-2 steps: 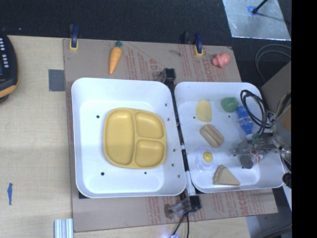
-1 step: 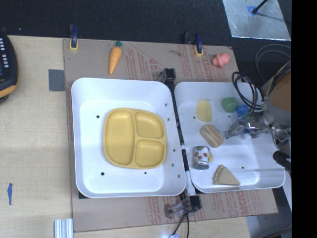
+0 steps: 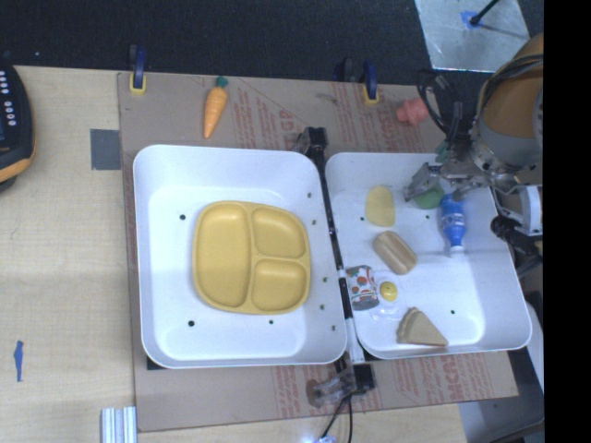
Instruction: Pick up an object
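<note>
Gripper [image 3: 434,187] at upper right of frame over right bin [image 3: 499,326], beside blue bottle [image 3: 452,224] (whether clenched or released, cannot tell).

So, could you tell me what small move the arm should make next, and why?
Probably a short descent straight down onto the green object. The gripper sits at the far edge of the right bin, right over that piece, with the blue bottle close beside it. Nothing is visibly held yet, so lowering carefully and staying clear of the bottle seems the sensible step.
</note>
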### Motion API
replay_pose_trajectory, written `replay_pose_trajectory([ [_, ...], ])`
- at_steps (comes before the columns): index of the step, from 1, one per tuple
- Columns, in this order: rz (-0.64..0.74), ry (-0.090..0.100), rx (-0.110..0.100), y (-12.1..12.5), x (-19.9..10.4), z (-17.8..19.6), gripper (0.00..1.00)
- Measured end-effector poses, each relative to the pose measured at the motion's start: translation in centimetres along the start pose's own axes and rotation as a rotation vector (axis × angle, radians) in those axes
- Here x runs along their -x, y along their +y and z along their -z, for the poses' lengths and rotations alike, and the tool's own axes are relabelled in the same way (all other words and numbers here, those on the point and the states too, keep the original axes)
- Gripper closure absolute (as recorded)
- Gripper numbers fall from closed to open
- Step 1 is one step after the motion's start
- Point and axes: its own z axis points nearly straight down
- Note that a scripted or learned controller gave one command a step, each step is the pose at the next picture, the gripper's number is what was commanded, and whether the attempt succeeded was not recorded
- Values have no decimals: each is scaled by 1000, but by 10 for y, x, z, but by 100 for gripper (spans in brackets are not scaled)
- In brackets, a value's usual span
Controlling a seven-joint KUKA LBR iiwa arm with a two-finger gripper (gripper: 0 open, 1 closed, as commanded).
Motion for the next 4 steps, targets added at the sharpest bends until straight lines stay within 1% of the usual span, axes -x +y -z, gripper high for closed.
replay_pose_trajectory([
  [1,-5,5,-18,-64,-52,-57,0],
  [2,-5,1,-12,-61,-47,-44,100],
  [3,1,4,-4,-73,-127,51,100],
  [4,-6,2,-12,-74,-122,46,0],
])
